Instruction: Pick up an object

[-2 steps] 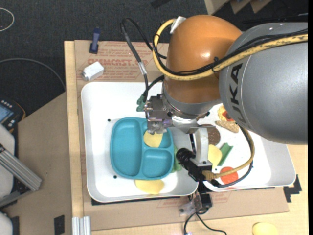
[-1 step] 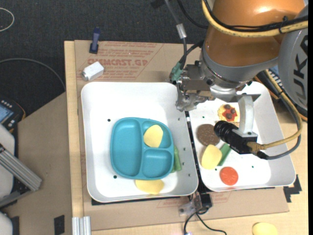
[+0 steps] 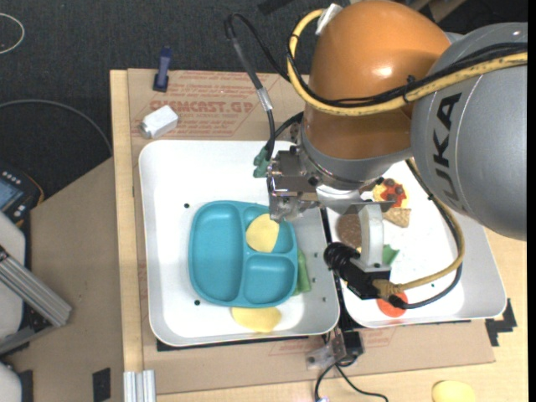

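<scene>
White plastic forms the two shallow bins; the left bin (image 3: pixel 159 249) fills the lower centre of the frame and the right bin (image 3: pixel 481 287) sits at lower right, largely under the arm (image 3: pixel 469 115). Largest of the loose things is a teal divided tray (image 3: pixel 222 254) lying flat in the left bin. It looks like stiff, smooth moulded plastic, light but broad, so I judge only a pinch on its thin rim or a divider wall would hold it. A pale yellow round piece (image 3: pixel 262 234) rests in the tray's upper right compartment, and a second yellow piece (image 3: pixel 256 317) lies on the bin floor against the tray's lower edge; both look thin, curved and light, likely slippery, best taken across an edge. A green sliver (image 3: pixel 302 276) lies beside the tray's right side. The tool (image 3: pixel 285 199) hangs just above the first yellow piece, at the tray's upper right corner; whether it is spread or pressed together I cannot tell.
</scene>
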You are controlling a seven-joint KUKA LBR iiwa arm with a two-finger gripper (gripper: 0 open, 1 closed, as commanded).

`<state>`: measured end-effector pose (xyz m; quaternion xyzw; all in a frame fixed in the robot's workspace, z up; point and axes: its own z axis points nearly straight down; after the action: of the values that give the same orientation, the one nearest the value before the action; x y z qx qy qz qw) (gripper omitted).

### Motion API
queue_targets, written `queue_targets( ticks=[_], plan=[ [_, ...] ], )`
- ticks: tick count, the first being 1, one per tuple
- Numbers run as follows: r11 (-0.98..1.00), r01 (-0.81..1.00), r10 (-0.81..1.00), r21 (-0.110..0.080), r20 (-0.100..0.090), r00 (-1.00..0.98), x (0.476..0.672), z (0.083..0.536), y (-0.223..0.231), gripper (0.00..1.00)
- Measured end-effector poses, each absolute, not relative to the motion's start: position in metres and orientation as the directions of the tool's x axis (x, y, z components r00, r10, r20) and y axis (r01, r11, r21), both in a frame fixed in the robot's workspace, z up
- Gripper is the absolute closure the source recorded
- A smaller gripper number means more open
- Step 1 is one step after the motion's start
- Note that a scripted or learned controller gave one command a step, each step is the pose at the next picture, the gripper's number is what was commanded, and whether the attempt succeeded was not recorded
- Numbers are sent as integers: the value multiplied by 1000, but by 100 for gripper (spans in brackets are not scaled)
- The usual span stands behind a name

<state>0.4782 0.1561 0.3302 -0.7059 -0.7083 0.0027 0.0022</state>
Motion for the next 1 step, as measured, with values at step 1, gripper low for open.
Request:
queue_targets(
  ticks=[1],
  plan=[
    [9,1000,1000,19,11,-9,480,488,215,100]
  ],
)
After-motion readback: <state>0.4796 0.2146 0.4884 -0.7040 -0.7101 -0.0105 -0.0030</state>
